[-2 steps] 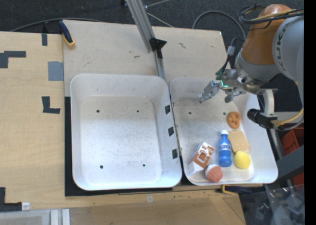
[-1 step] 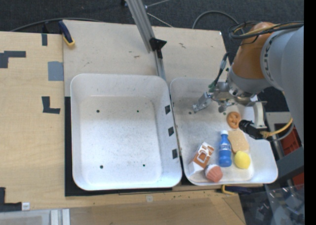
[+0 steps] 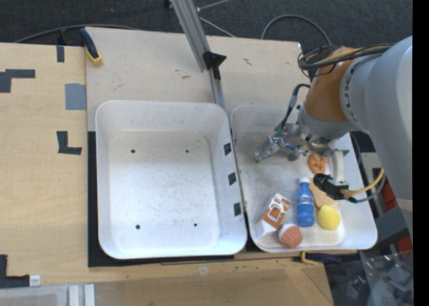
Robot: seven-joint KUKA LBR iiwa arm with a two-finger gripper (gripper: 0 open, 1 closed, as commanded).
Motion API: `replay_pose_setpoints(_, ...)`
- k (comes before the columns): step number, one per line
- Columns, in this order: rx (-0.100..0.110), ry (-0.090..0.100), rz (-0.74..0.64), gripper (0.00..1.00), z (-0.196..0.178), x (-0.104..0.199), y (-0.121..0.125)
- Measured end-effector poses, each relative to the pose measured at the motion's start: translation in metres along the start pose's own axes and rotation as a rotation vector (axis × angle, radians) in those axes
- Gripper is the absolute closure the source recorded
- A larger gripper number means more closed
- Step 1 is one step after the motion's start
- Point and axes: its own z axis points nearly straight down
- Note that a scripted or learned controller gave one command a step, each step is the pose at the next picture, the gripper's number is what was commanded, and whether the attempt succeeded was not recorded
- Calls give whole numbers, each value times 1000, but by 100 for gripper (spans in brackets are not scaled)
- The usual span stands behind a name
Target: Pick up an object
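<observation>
My gripper [image 3: 269, 149] hangs low over the upper middle of the right bin [image 3: 249, 121], pointing left from the orange-banded wrist. The objects lie at the bin's front right. A blue bottle [image 3: 305, 202] with a white cap lies beside a yellow lemon [image 3: 328, 217]. An orange-and-white carton [image 3: 275, 211] sits just left of the bottle, with a reddish round object [image 3: 290, 235] at the front rim. A small orange item [image 3: 316, 162] lies right of the gripper, partly under the wrist. The gripper is apart from all of them, over bare bin floor.
The left bin [image 3: 107, 164] lies beside the right one, sharing a raised middle rim. A slanted metal pole [image 3: 191, 19] rises behind the bins. Cables loop around the arm at the right.
</observation>
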Motion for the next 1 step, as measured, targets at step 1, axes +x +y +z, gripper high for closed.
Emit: replay_pose_setpoints(1,0,1,-1,100,-12,1,0)
